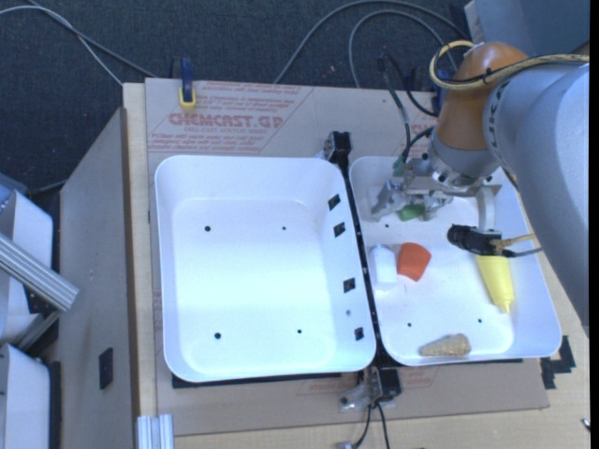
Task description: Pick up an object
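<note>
In the right-hand shallow white plastic bin, near its far left corner, the two-finger gripper hangs low over the floor. Its metal fingers stand spread apart, and a small green piece shows between them. Whether either finger touches that piece cannot be told, and nothing is plainly pinched. The grey arm comes in from the right, with its orange band just above the wrist.

The other loose things lie in the same bin, nearer the camera than the gripper. A short orange cylinder-shaped block sits near the bin's left wall, and a small white lump lies just beside it on the left, hard to make out against the white floor. A long yellow tapered plastic item lies towards the right wall, well apart from the orange block. A flat tan bread-like wedge rests close to the near rim.

The left-hand shallow white plastic bin sits right against the first, and a row of small black clips runs along the wall where they meet. Both bins rest on a pale brown board with red print on it, and a blue and yellow clamp grips its far edge. Thin grey cables trail over the dark floor beyond
</note>
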{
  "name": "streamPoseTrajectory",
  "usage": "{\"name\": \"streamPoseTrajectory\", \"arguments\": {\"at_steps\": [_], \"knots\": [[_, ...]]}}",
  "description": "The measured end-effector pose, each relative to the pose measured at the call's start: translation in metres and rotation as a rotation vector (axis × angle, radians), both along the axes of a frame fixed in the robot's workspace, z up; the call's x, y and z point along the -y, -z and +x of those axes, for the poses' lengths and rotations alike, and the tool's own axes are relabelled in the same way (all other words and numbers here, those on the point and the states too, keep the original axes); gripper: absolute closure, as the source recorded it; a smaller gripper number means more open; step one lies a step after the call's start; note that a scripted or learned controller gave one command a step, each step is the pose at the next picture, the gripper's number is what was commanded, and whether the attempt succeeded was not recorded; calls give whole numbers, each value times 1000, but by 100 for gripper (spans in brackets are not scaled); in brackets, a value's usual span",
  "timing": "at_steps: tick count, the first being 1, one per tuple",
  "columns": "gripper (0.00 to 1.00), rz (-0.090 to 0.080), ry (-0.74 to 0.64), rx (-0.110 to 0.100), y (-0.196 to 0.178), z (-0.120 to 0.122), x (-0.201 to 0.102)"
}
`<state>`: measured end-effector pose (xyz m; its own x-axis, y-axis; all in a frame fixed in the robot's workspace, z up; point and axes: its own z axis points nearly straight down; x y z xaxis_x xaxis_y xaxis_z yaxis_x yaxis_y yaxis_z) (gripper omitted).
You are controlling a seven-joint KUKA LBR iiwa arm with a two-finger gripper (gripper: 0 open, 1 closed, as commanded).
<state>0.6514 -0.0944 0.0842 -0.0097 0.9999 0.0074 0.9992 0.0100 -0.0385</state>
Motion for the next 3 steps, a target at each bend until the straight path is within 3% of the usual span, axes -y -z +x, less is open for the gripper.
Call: {"name": "streamPoseTrajectory", "arguments": {"at_steps": [3], "knots": [[0, -4, 6, 7, 0, -1, 2]]}}
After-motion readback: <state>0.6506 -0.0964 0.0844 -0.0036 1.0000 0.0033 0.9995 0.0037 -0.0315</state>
